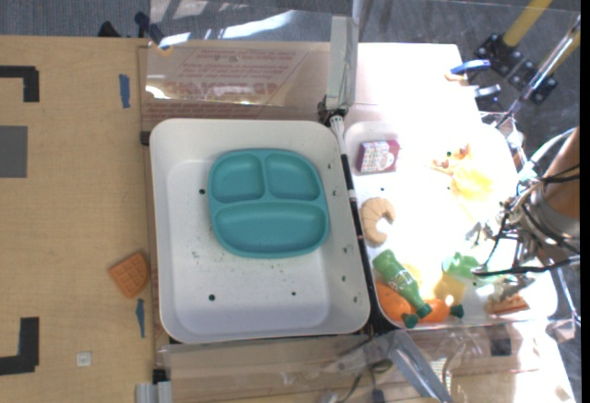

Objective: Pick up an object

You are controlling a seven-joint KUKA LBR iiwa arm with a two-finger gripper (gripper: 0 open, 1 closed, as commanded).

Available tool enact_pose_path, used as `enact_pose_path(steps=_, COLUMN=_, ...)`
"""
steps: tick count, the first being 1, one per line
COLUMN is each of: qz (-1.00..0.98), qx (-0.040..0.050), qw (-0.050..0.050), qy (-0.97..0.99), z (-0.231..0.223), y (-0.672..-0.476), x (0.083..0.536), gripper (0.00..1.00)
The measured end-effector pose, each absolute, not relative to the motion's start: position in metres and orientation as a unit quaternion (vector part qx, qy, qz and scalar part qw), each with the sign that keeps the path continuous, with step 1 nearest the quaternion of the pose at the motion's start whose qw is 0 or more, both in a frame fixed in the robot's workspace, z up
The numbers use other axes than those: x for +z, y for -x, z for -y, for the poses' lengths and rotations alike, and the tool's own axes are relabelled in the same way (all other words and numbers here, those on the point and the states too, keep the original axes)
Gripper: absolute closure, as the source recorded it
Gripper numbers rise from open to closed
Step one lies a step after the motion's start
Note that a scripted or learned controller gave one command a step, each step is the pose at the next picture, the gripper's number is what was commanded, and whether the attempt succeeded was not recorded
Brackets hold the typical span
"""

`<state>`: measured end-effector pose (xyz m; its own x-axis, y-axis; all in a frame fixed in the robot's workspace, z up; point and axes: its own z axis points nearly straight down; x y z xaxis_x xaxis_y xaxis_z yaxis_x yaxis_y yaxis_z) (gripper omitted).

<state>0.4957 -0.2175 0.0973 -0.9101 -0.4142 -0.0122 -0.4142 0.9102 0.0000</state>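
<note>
The right bin is washed out by bright light and holds several small items. A purple-and-white tub sits near its back left, with a tan croissant below it. Along the front lie a green bottle, an orange carrot-like piece, a green-and-yellow toy and a brown piece. A yellow toy lies to the right of the tub. My gripper hangs low over the bin's right front, under the orange-banded wrist, close beside the green-and-yellow toy.
The left bin bears a teal divided plate. A small waffle-like piece lies on the cardboard bench to the left of the bins. Clear plastic walls stand behind the bins. A yellow pole with clamps crosses the top right.
</note>
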Motion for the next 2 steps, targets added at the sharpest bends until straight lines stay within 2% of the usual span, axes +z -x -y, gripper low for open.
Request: enact_pose_path(steps=2, qz=-0.942, qx=0.0013, qw=0.011, qy=0.335, z=0.2116, y=-0.4960, x=0.0895, gripper=0.00)
